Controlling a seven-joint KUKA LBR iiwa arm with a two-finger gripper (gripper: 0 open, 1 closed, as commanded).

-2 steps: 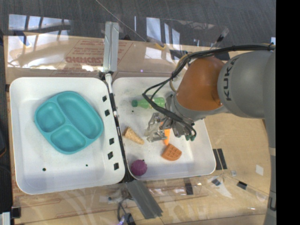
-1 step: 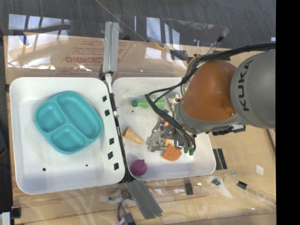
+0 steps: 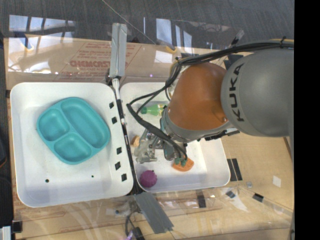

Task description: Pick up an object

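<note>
Step in hand: judged from the pose, the arm is low over the right bin [image 3: 220, 171], with the claw [image 3: 150, 151] down among small objects; the grasp does not look made yet.
Claw state: whether it is wide or narrow cannot be told; the metal parts blur together under the cables [image 3: 150, 121], and nothing is seen held in it.
Doing it well: pick one target and centre over it before closing; the purple object [image 3: 148, 178] stands apart from the rest, so it looks the cleaner choice. Descend straight, keep off the bin wall at the claw's 9 o'clock, and lift only once something is plainly caught.
Purple object: lies at about 6 o'clock from the claw, near the bin's front edge, apart from the claw.
Orange object [image 3: 183, 165]: lies at about 4 o'clock from the claw, near, half under the arm's dark cabling.
Green object [image 3: 152, 110]: lies at about 12 o'clock from the claw, toward the back of the bin, partly hidden by the orange band [image 3: 197, 101].
Small tan piece [image 3: 135, 141]: sits at about 10 o'clock, just beside the claw and near the dividing wall.
Left bin [image 3: 30, 149]: holds a teal sectioned tray [image 3: 73, 129], well apart at 9 o'clock.
Risk: crowding by the wall may leave the closure catching nothing.
</note>
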